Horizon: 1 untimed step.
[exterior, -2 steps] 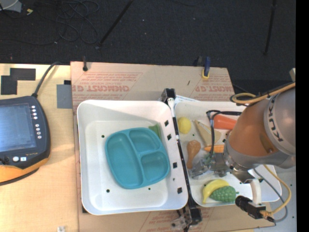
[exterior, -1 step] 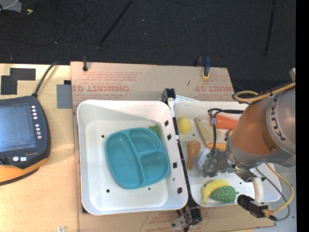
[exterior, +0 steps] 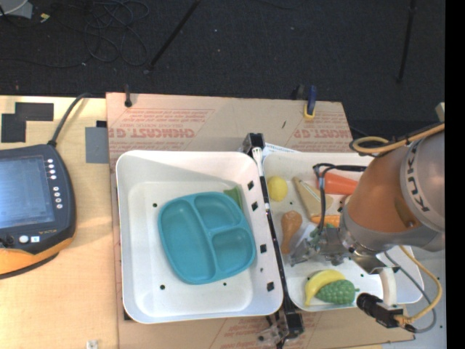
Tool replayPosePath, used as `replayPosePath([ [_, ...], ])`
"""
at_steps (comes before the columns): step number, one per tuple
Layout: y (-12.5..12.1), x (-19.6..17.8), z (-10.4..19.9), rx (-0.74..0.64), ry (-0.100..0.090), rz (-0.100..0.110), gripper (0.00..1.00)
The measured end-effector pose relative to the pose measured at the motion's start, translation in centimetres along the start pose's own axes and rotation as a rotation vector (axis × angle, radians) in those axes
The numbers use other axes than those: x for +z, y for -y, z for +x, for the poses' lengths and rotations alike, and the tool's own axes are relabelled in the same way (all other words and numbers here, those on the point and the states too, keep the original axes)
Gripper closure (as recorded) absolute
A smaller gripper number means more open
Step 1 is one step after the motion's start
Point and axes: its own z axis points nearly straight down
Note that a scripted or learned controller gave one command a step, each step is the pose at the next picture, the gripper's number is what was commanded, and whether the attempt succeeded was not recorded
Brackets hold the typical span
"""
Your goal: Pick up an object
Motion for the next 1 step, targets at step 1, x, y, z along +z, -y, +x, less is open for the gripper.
replayPosePath([
  [1,-0.83,2.87,0.41,-0.011,0.005,-0.007,0.0],
])
